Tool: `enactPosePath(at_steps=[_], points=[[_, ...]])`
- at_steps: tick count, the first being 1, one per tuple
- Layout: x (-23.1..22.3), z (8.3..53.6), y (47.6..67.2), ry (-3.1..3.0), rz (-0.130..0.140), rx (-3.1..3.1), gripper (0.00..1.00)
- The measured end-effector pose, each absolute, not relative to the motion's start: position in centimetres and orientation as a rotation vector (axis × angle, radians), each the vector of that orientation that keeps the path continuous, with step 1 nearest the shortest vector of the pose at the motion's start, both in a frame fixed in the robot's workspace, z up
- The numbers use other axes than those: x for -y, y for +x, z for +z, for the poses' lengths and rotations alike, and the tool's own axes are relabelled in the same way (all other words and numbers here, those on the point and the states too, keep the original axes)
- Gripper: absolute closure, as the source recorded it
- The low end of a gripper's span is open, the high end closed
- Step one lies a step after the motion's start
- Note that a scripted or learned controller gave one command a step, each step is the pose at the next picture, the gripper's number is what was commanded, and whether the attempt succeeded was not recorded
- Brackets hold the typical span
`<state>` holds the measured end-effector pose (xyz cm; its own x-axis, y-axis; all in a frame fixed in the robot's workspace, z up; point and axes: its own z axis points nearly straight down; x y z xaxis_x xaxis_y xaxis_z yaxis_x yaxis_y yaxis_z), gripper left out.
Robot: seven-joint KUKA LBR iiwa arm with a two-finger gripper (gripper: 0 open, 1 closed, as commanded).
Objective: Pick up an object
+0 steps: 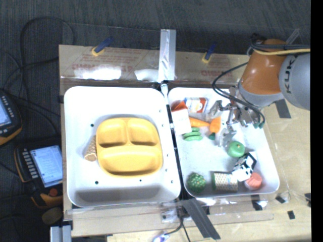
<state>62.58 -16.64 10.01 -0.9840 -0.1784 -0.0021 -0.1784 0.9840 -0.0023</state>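
My gripper [222,121] hangs low over the upper middle of the right bin [267,150], and the grey arm with its orange band [262,77] comes in from the right. Its fingers [217,107] stand apart, so it is open. An orange carrot-like piece [214,124] lies at the fingertips, but I cannot tell if they touch it. A green ball [235,148] lies just below the gripper. To the left are a white and red box [180,118], a red packet [197,105] and a green piece [192,134].
The right bin's front holds a textured green ball [197,181], a ribbed grey can [224,181], a black and white item [244,166] and a red item [254,181]. In the left bin [75,110] lie a yellow divided plate [129,145] and a brown cone [91,149].
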Motion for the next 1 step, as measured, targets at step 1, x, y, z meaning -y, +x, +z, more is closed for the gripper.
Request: enactPosePath(at_steps=[1], points=[[11.93, 8.99, 64.67, -0.648, -0.008, -3.062, 0.00]])
